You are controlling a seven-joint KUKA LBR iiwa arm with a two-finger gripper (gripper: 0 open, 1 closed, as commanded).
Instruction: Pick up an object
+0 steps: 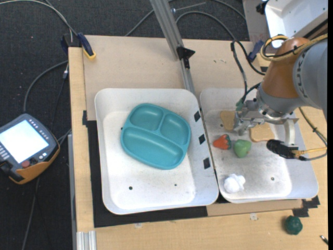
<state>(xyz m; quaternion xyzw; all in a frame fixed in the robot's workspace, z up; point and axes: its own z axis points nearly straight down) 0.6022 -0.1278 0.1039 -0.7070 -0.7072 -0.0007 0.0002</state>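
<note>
In the right-hand shallow white bin [291, 189], several small objects are seen grouped near its middle. A small red object with a green tip, shaped like a strawberry or pepper [222, 142], lies toward the bin's left wall. Just beside it, on its right, a rounded green object of about the same size [242, 149] rests on the bin floor; the two are close together, and whether they touch cannot be told. Two flat tan pieces are placed farther back: one tan piece [227, 120] toward the left and another tan piece [261, 133] to the right, the latter partly covered by the arm's hardware. A small white lumpy object [234, 183] lies well apart from the others, near the bin's front edge.

The two-finger gripper [242, 125] is positioned low over the bin, between the two tan pieces and just behind the red and green objects. Nothing is seen held by it, and its closure cannot be judged from this angle. The grey arm with the orange band [285, 79] is extended in from the right.

In the left-hand shallow white bin [112, 186], a teal plastic plate with three compartments [155, 135] is laid flat. On the wooden bench [130, 61], outside the bins at the front right corner, a dark green ball [293, 224] is seen.
</note>
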